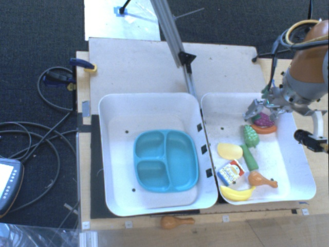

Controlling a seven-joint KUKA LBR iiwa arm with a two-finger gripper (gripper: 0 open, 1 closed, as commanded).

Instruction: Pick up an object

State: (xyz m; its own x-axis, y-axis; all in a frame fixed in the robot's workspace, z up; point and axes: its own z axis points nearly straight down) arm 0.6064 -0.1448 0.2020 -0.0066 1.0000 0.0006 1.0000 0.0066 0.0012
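My gripper (pixel 263 111) hangs over the far part of the right bin (pixel 288 189), right above a purple toy (pixel 263 120) that lies on an orange piece (pixel 265 129). Its metal fingers (pixel 253 110) are spread to either side of the purple toy's top and hold nothing. Nearer the front lie a green corn-like toy (pixel 250 135), a green stick (pixel 250 157), a yellow lemon shape (pixel 230 151), a small printed box (pixel 231 172), an orange drumstick (pixel 262 179) and a yellow banana (pixel 237 192).
The left bin (pixel 115 112) holds a blue divided plate (pixel 166 160). A metal pole (pixel 169 24) slants down to the seam between the bins. An orange toy (pixel 176 222) lies on the bench in front. Cables and a clamp (pixel 82 64) sit at the left.
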